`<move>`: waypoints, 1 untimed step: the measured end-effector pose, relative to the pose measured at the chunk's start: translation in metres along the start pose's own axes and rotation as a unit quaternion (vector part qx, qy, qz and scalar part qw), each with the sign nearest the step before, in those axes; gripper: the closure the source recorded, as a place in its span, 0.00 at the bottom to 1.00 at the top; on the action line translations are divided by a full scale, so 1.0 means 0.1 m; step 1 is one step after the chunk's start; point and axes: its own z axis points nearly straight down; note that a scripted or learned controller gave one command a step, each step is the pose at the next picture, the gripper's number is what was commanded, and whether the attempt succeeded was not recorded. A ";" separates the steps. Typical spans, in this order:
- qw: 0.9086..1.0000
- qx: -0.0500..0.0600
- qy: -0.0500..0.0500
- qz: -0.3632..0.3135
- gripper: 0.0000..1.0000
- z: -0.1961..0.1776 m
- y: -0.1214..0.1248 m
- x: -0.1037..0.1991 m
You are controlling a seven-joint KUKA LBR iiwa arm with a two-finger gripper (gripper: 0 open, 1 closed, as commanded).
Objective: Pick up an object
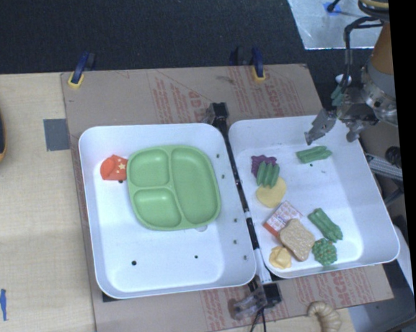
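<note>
The claw (333, 130) hangs over the upper right part of the right bin (354, 185), its two fingers spread apart, one toward the left near the bin's upper middle and one toward the right edge, with nothing between them; just below it and a little to its left, a small green bean-like piece (313, 154) lies flat on the bin floor, near the claw but apart from it; further left in the same bin sit a purple and green bunch (265, 169) and, touching it below, a yellow round piece (271, 192); toward the bin's lower middle lie a red and white packet (280, 217), a tan bread slice (298, 239) overlapping it, a yellow lump (280, 258), a long green pod (324, 224) and a green floret (325, 252); the left bin (115, 264) carries a green divided plate (173, 186) with a red piece (113, 168) just beside its upper left; both bins rest on the table (34, 249).
</note>
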 end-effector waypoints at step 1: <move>1.000 0.008 0.002 -0.001 0.00 1.54 -0.23 0.25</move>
